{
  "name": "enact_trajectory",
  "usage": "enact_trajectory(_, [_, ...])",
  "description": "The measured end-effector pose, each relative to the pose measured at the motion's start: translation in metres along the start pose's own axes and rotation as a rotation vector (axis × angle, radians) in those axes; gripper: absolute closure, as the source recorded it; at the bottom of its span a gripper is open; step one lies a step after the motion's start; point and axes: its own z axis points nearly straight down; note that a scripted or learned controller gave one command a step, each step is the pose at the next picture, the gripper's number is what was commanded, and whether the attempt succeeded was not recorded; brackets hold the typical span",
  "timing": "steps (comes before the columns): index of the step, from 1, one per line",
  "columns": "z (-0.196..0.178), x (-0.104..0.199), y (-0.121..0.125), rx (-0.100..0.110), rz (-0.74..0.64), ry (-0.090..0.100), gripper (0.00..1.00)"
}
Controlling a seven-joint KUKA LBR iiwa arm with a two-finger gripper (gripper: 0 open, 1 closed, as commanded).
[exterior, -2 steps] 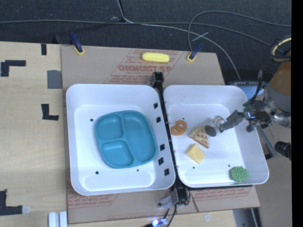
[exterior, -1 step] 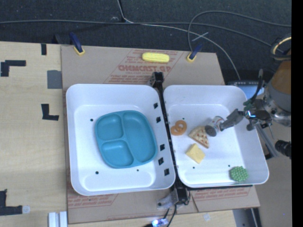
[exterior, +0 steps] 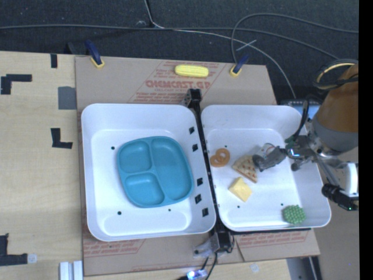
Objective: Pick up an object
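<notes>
Cardboard sheet (exterior: 175, 86) with red print covers the bench. Pale wood bench top (exterior: 35, 156), marked with black tape, lies left of it. Dark carpet (exterior: 186, 7) beyond its far edge, crossed by thin cables (exterior: 256, 25). Blue clamps (exterior: 93, 54) grip that edge.

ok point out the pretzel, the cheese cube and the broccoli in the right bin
pretzel (exterior: 220, 157), camera view, on its right loop
cheese cube (exterior: 240, 189), camera view, middle of its top face
broccoli (exterior: 294, 214), camera view, middle of the green head
</notes>
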Motion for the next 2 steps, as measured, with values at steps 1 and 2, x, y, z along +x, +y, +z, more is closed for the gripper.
enact_trajectory(1, [0.046,0.000,-0.008,-0.002,0.000,-0.001,0.00])
enact_trajectory(2, [0.097,0.000,-0.007,-0.006,0.001,-0.001,0.00])
